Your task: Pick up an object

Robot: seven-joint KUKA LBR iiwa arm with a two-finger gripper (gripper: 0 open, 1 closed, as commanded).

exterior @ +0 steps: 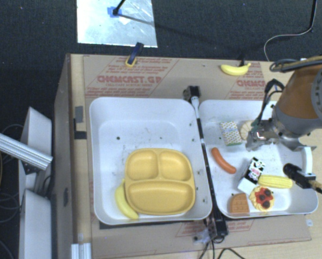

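Observation:
My gripper [256,137] hangs low over the back part of the right bin [298,206], on the grey arm with the orange band. Just to its left lies a pale speckled block [230,133], and a small pale round piece [245,128] lies beside the gripper. Nearer the front are an orange-red sausage [224,160], a black-and-white carton [252,171], a yellow corn cob [275,182], a round tart with red berries [262,197] and a brown waffle [239,204]. I see nothing held between the fingers.
The left bin [104,123] holds a yellow divided plate [161,179] with a banana [124,203] at its front left corner. Another banana [235,68] lies on the cardboard behind the right bin. A black divider [201,139] separates the bins.

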